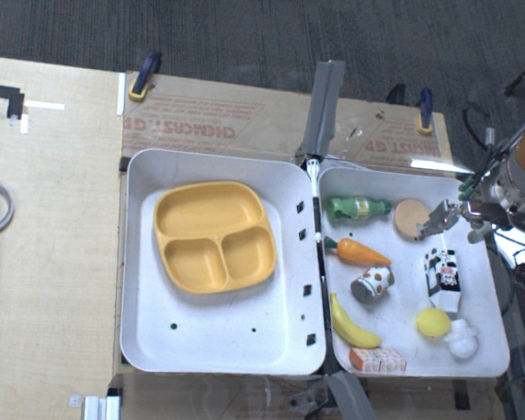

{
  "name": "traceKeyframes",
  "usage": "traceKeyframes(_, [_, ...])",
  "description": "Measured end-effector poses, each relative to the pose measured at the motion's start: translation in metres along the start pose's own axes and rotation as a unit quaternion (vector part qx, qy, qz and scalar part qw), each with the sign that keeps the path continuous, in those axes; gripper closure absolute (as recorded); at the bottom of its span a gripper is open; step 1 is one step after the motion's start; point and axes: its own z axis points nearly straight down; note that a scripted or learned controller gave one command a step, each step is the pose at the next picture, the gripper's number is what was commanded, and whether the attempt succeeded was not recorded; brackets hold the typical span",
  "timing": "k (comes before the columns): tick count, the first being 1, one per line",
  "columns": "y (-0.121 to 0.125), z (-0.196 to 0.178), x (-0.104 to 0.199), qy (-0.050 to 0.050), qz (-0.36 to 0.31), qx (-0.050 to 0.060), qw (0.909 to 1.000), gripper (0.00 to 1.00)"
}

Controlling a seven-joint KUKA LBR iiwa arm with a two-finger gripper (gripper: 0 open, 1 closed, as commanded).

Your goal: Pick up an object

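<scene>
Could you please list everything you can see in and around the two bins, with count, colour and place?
divided plate: 1, yellow, left bin
bottle: 1, green, right bin, far left
round disc: 1, tan, beside the bottle
carrot: 1, orange, below the bottle
can: 1, patterned, centre
carton: 1, black and white, right
lemon: 1, yellow, near right
white object: 1, near right corner
banana: 1, yellow, near left
box: 1, orange, near edge
clamps: 2, blue, far edge
pincer: 1, grey, over right bin's far side
</scene>
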Motion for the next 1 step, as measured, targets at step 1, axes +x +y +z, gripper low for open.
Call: traceKeyframes(1, [-0.0186, 0.0737, -0.0322, 0.000, -0.049, 0.000, 0.9988, 0.00])
